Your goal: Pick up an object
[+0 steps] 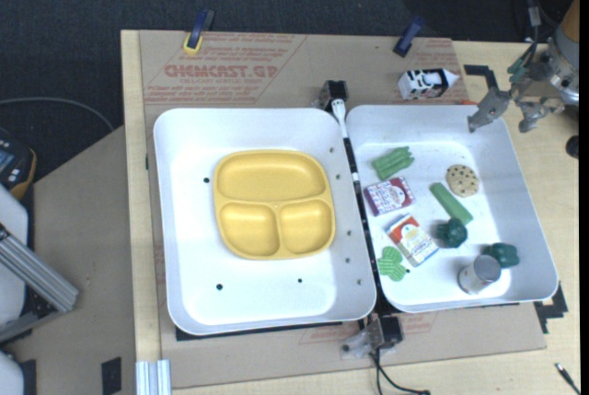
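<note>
My gripper (508,115) hovers over the far right corner of the right bin (525,200); its two fingers are spread open with nothing between them. Several small items lie below it in that bin: a green bean bundle (393,163), a cookie (462,180), a red and white packet (388,196), a long green piece (451,203) ending in a dark green lump (452,235), an orange and white carton (413,240), a light green leaf (393,263), a grey can (479,274) and a teal object (502,254). The cookie is the item nearest to the gripper.
The left bin (184,227) bears a yellow divided plate (274,203). A small black and white object (428,82) sits on the bench behind the right bin. Clamps (196,32) stand at the board's far edge.
</note>
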### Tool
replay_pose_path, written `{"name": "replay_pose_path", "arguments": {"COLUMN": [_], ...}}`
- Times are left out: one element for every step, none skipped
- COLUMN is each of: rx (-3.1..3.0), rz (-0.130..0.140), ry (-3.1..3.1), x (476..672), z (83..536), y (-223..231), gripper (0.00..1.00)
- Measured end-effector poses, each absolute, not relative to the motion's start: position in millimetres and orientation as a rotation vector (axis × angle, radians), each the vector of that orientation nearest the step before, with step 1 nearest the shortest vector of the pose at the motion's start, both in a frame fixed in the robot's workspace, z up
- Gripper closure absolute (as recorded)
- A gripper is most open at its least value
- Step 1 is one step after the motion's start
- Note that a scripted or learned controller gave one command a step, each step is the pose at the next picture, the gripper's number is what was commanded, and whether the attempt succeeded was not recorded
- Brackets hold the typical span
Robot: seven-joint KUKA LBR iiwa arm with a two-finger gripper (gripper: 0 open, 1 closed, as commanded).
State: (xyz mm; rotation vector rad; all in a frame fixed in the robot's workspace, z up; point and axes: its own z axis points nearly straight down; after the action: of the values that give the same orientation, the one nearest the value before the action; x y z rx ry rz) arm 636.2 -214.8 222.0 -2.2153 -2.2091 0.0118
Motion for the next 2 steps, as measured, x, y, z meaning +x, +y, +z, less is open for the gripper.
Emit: {"name": "replay_pose_path", "arguments": {"rx": [-2.221,-2.216], "rz": [0.0,0.004], "ry": [-2.221,-2.219], "x": [639.2,641.9], "z": [230,184], "y": [-214,-207], "gripper": [0.0,0.0]}}
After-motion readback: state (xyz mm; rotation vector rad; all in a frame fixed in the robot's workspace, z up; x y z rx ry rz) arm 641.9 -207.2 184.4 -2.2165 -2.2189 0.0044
